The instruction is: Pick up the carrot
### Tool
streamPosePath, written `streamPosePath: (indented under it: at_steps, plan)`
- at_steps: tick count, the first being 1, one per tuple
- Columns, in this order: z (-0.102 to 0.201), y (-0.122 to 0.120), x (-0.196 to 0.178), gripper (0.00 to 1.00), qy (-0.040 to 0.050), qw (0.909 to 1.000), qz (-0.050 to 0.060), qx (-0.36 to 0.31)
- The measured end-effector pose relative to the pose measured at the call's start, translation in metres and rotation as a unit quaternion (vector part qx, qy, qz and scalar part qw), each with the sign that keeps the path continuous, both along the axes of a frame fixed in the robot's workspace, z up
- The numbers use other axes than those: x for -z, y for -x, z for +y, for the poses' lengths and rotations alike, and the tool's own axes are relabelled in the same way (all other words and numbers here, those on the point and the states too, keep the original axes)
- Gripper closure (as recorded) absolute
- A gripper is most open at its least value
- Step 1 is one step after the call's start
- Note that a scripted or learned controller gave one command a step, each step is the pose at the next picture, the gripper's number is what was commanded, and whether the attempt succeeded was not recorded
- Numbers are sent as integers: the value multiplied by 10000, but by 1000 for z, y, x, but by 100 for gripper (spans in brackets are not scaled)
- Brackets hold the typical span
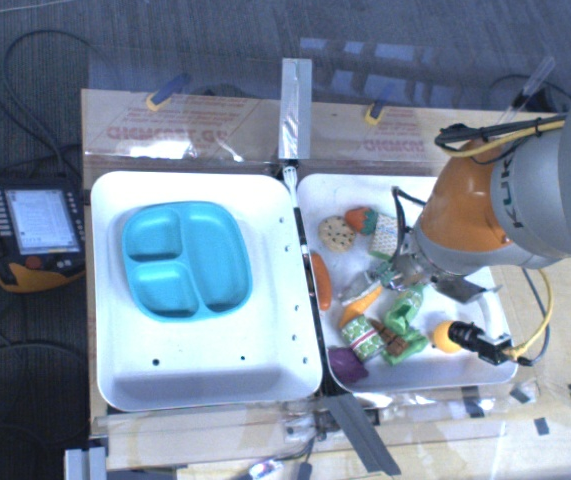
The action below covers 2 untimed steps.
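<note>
Carrot (pixel 362 297) seemingly beside end effector (pixel 397 276)

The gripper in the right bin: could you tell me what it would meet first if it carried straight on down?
Probably the cluster of toy foods under the gripper, perhaps the green piece; depth is unclear.

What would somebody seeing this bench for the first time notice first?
Probably the bright blue divided plate, lying alone in the left white bin. Next comes the grey arm with its orange band, reaching in from the right over the right bin, where a heap of small toy foods lies. Among them, an orange carrot lies along that bin's left wall.
</note>
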<state>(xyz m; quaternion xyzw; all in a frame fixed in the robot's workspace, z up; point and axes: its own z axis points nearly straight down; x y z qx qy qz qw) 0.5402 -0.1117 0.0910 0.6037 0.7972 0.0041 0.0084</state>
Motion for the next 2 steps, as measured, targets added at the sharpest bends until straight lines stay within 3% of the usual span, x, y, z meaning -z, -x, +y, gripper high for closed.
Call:
streamPosePath:
  at_steps: [1, 2]
  plan:
    - [1, -1, -9, 100, -15, 10000, 3, 0]
    - [76, -7, -92, 100, -13, 9967, 94, -803]
